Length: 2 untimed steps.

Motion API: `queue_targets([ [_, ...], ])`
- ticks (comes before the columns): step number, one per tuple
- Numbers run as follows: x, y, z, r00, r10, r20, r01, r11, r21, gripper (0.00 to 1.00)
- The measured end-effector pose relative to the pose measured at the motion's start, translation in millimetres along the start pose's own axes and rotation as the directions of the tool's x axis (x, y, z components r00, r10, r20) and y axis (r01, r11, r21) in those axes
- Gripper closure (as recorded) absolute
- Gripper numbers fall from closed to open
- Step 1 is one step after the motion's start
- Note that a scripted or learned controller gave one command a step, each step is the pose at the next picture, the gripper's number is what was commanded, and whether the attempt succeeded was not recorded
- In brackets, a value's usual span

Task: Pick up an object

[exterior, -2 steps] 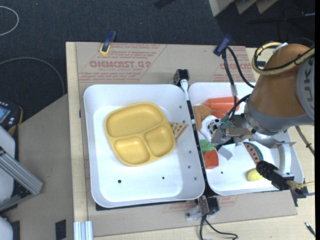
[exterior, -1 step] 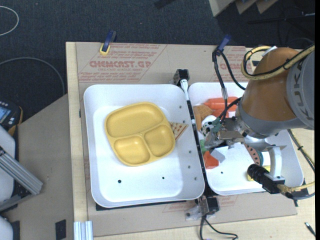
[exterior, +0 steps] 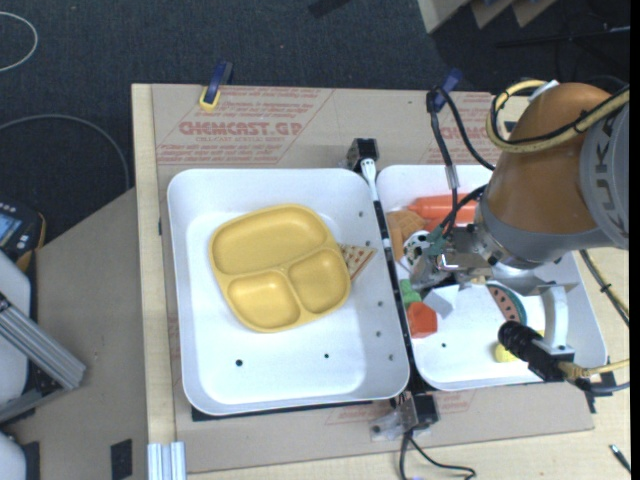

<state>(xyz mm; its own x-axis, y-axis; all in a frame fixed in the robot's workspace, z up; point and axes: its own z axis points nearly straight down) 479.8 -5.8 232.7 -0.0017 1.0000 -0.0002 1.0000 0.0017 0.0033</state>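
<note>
Reach phase of a pick. The gripper [exterior: 432,268] is low over the right bin [exterior: 480,368], near its left wall, above a cluster of small toys [exterior: 422,318]; whether it grips anything cannot be told. A yellow divided plate [exterior: 280,266] lies in the left bin [exterior: 200,348]. A clean lift presumably needs closure on one item.

The grey arm [exterior: 560,218] reaches in from the right, its orange band [exterior: 545,148] above the wrist. The wrist bends downward and leftward, with the pincer [exterior: 432,261] low at its end.
</note>
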Motion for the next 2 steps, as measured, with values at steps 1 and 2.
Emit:
queue_targets([
  [1,-13.5,5.7,1.7,1.000,0.003,0.001,-0.003,1.000,0.001,1.00],
  [2,-8.7,-5.9,11.8,1.000,0.003,-0.002,-0.003,1.000,0.008,1.00],
])
